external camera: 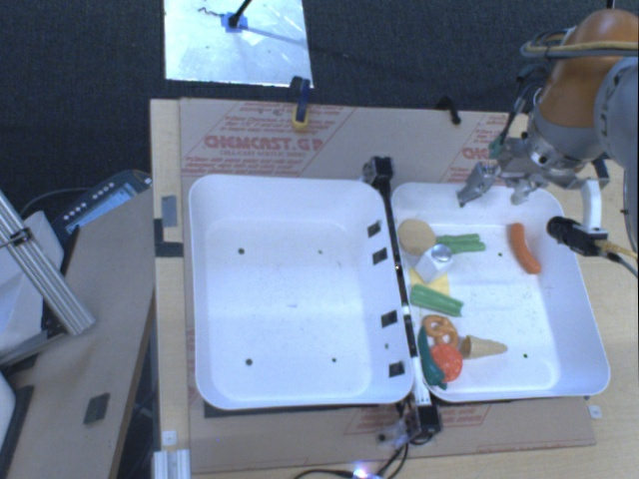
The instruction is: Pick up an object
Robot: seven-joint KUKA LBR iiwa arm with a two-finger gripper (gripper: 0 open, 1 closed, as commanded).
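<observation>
While the toy items (444, 297), none yet lifted, lie clustered at the right bin's (569, 362) nine o'clock side, the gripper (499, 185) is held released and unladen above its twelve o'clock rim, so the approach step is judged current and a descent onto one item is required next.

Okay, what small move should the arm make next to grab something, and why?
Probably lower the tool toward the orange sausage. The tool hangs open above the right bin's far rim with nothing between its fingers, and the sausage lies apart from the other toys.
</observation>
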